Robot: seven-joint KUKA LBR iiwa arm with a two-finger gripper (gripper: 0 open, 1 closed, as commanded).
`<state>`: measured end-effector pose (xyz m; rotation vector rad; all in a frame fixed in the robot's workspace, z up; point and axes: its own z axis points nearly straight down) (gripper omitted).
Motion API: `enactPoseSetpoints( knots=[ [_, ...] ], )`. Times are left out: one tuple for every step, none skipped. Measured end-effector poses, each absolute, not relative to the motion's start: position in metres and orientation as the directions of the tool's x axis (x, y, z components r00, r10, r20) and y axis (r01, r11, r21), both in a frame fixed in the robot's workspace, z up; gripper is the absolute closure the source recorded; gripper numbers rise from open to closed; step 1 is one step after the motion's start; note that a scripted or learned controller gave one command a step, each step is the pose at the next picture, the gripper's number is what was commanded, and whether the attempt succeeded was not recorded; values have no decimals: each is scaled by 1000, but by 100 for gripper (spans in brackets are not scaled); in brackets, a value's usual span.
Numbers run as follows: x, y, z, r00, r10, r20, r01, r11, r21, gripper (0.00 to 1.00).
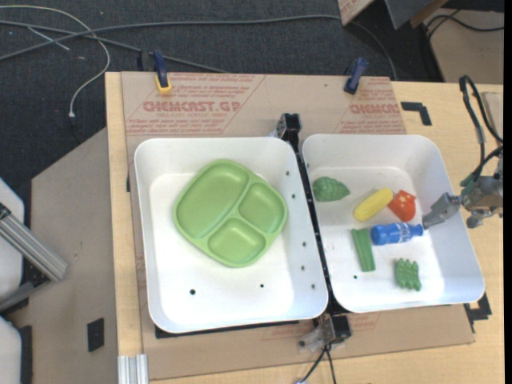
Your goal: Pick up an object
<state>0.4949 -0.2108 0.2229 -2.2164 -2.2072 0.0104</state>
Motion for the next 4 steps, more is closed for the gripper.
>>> enactPoseSetpoints(
  knots=[
    [498, -210, 230, 0, 1000, 1, 1000, 0, -1, 0],
    [493, -210, 171, 1, 1000, 2, 1000, -1, -3, 0],
    [493, -208, 128, 1, 1000, 4, 1000, -1, -5, 0],
    [493, -208, 82, 1, 1000, 3, 1000, -1, -5, 0]
  ],
)
